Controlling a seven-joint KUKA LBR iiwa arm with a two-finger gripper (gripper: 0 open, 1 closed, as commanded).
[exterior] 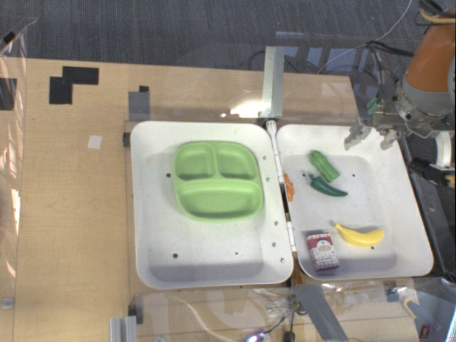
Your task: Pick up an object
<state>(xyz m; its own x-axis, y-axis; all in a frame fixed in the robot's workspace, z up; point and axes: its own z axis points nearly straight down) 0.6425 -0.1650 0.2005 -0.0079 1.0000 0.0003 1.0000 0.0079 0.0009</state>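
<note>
My gripper (370, 137) hangs spread and empty over the right bin's (410, 191) far edge. The closest pick is the pickle (324, 165), near and left of it; I'd descend straight, straddling its short width, clear of the pepper (328, 186) just beside it.

the arm (434, 70) is cut off by the right edge, and the small red box's (323, 251) label is too small to read.

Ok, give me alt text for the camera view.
A robot gripper hangs open over the far edge of the right bin, which holds a banana, two green vegetables and a small red box. The left bin holds a green divided plate.
</note>
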